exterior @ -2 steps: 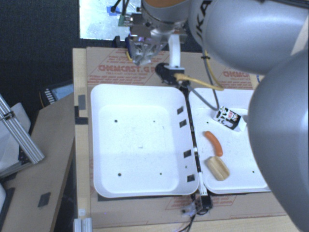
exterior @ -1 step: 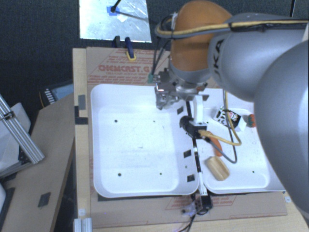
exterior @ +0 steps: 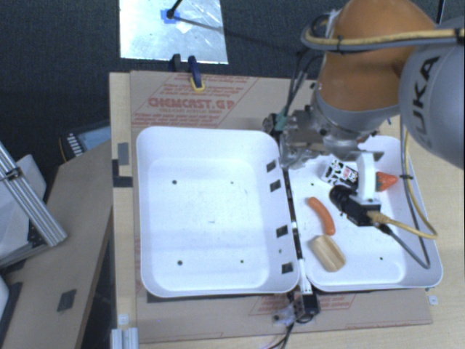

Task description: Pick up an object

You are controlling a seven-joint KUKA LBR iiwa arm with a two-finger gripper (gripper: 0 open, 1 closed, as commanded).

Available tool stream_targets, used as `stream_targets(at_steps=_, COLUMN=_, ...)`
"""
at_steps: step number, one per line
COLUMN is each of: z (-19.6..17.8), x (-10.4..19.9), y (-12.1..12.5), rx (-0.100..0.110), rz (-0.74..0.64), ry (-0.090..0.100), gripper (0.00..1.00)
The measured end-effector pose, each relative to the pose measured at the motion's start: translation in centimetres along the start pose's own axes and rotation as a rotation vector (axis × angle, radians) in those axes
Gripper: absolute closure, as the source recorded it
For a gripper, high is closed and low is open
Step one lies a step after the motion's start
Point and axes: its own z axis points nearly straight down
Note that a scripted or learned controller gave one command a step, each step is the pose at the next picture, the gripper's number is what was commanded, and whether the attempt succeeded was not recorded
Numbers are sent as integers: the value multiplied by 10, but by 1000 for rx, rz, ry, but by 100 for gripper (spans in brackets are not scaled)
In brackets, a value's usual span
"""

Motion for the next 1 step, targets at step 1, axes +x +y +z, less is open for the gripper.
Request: stream_targets(at_steps=1, z=5, x=4, y=2, rx=3, rz=-5, ry=0, gripper=0)
